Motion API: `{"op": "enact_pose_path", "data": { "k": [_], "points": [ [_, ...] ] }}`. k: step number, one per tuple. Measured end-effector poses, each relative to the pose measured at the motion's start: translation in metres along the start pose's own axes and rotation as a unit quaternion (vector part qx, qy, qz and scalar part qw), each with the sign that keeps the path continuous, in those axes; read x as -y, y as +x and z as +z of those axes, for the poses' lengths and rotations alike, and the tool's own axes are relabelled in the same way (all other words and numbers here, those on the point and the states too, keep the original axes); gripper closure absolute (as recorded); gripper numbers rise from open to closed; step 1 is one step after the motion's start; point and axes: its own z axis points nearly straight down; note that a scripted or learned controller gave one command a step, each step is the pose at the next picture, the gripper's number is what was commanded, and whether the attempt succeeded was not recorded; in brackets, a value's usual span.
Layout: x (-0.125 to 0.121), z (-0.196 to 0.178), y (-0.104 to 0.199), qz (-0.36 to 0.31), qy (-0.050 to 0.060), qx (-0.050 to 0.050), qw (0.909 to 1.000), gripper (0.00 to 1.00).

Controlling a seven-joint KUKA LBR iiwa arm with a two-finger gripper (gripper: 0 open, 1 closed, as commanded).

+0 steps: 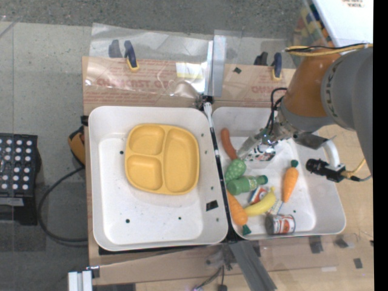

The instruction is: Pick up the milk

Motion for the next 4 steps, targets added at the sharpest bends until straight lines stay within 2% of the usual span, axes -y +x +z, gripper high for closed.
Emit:
{"op": "enact_pose_path", "data": {
  "k": [1, 2, 3, 4],
  "points": [
    [-0.005, -0.015, 0.0, 0.0, -0.007, 0.0, 1.0, 1.0],
    [-0.005, -0.014, 0.0, 0.0, -0.006, 0.0, 1.0, 0.0],
    [0.023, 0.0, -0.032, -0.027, -0.002, -0.004, 0.9996, 0.0],
    [0.04, 0.0, -0.04, 0.011, -0.004, -0.004, 0.9999, 0.0]
  ]
}}
